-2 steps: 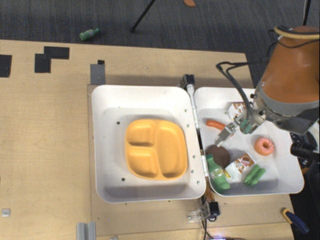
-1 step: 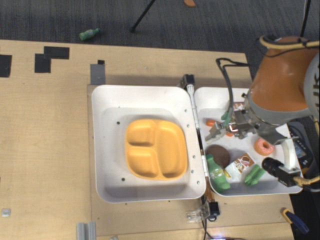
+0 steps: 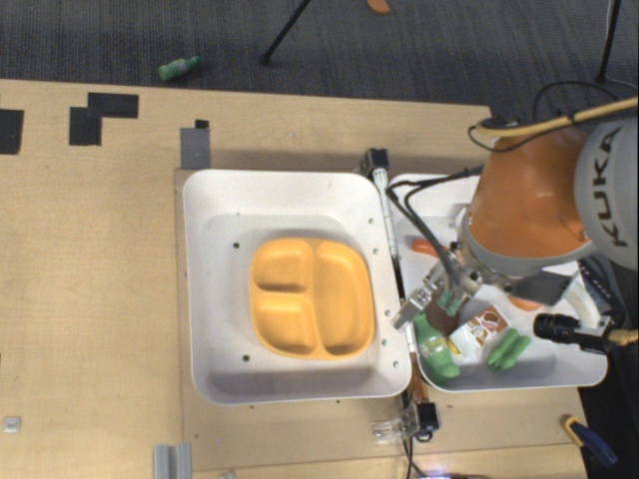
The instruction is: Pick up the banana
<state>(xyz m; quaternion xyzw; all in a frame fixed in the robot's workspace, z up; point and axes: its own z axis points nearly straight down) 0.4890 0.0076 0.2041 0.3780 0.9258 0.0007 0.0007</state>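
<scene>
**Banana pick: gripper was down in the right bin, couldn't spot the banana**

So the gripper [image 3: 437, 305] sat low at the near-left corner of the right bin [image 3: 589, 372], a shallow white plastic tub with rounded corners. The arm [image 3: 524, 208] above it was a fat, smooth orange-and-grey cone that covered a lot of that bin. Honestly couldn't tell if the gripper was apart or together; it was just a jumble of shiny metal and dark bits from this angle.

Just below the gripper lay a glossy, lumpy green thing [image 3: 439, 355]. To the gripper's right was a crinkly white packet [image 3: 479, 329] with red print, and past that a second green piece [image 3: 509, 349], more stick-shaped. A thin orange sliver [image 3: 423, 248] poked out just above the gripper.

Where the banana was, I couldn't tell.

Left of the gripper, the left bin [image 3: 215, 267] held a matte yellow tray [image 3: 310, 295], rounded-square with three moulded compartments. The bench [image 3: 90, 297] was pale wood grain.
</scene>
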